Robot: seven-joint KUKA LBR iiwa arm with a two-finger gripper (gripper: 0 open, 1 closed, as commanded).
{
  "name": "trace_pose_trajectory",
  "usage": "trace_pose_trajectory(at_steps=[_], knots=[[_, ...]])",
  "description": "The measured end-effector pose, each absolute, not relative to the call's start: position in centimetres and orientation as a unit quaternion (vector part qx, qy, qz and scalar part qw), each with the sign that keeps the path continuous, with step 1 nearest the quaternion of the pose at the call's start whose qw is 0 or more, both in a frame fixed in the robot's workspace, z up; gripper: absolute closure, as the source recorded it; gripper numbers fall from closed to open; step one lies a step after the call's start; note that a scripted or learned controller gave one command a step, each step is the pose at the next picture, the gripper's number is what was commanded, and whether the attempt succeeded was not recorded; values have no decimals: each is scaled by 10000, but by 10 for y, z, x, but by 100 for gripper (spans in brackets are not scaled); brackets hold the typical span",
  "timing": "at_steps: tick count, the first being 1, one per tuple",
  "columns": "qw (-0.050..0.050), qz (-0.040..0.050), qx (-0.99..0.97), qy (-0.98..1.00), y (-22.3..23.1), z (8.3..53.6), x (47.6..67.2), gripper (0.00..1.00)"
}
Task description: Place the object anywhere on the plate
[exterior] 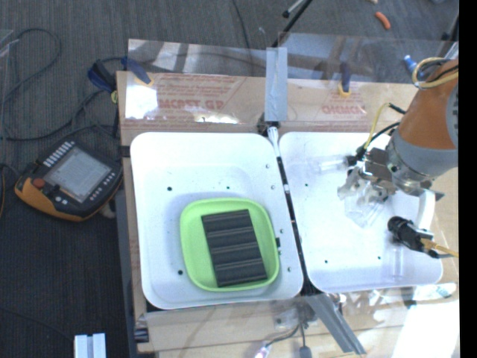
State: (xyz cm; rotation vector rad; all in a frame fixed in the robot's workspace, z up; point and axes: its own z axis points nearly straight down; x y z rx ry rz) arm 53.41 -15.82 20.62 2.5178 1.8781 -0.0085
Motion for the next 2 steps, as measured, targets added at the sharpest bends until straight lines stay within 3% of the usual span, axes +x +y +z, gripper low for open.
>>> trace_pose_trajectory(at_steps=[1, 2], knots=[[3, -25, 8015, 5979, -158, 206, 534, 0], [-6, -14, 8126, 5828, -173, 219, 543, 0]])
